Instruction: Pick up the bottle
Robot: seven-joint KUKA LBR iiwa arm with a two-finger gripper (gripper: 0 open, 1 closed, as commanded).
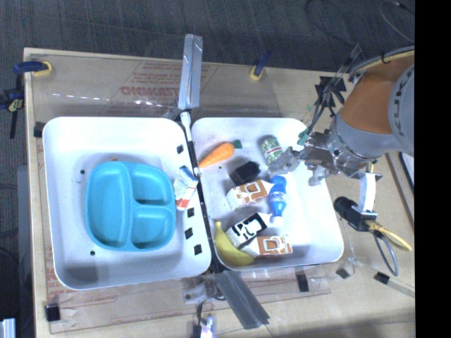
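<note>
On the worktop (296,94), the blue bottle (277,195) lies flat in the right bin (320,220); the end effector (287,159) hovers near, grip state unclear.

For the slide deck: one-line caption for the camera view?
Gripper poised beside the blue bottle in the cluttered right bin; blue tray in left bin.

arm (380,111): cut off by the frame's right edge
gripper (290,159): fingertips blurred, grip unreadable
banana (229,246): partly hidden under the black-and-white carton (248,228)
green can (271,148): label too small to read
</note>
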